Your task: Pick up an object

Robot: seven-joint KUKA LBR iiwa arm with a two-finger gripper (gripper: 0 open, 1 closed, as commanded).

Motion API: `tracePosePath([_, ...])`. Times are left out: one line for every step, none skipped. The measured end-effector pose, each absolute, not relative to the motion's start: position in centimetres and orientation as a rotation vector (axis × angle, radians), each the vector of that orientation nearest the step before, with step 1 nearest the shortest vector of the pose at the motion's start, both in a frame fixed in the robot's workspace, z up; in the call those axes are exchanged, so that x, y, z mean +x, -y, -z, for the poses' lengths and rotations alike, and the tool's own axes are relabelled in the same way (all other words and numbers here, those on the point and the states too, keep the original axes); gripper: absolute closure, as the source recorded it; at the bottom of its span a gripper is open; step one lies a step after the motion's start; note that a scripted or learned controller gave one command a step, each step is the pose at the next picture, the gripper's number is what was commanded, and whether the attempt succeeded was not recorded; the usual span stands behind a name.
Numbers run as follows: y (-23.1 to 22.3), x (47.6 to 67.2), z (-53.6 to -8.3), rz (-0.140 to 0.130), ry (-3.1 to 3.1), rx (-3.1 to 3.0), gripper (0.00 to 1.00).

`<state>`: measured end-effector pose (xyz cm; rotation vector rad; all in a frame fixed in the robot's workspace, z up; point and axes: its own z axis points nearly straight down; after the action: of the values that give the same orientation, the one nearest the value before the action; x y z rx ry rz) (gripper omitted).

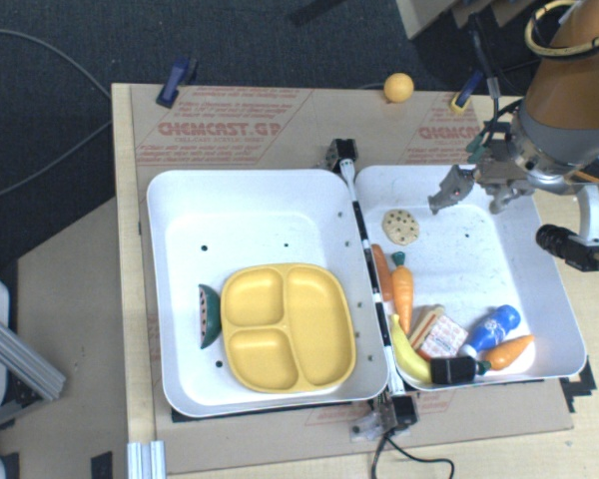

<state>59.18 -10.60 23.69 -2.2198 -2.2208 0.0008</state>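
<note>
The gripper (pixel 474 190) hangs above the far part of the right bin (pixel 539 267), its two fingers spread apart with nothing between them. Using the chocolate-chip cookie (pixel 401 227) as the marker: the gripper sits just beyond and to the right of it, and the other candidates lie well on the near side of it, namely two carrots (pixel 402 295) against the divider, then a banana (pixel 409 357), a sandwich-like toy (pixel 440 333), a blue bottle (pixel 493 325), another orange carrot (pixel 509 350) and a small black block (pixel 453 370). The cookie is probably the easiest target, yet it is a thin, flat disc on smooth white plastic, so the fingers could scrape the floor or skid it away. The near pile is tightly packed with glossy, rounded, tapering shapes; closing there risks pinching two items or squirting one out.
</note>
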Motion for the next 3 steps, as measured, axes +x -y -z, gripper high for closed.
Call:
tracePosePath([7.7,60.6,-19.6,-0.002,2.220,-2.218,0.00])
tracePosePath([11.2,56.7,-10.7,-0.003,2.217,-2.222,0.00])
tracePosePath([9.1,60.5,-8.4,0.001,2.223,-2.221,0.00])
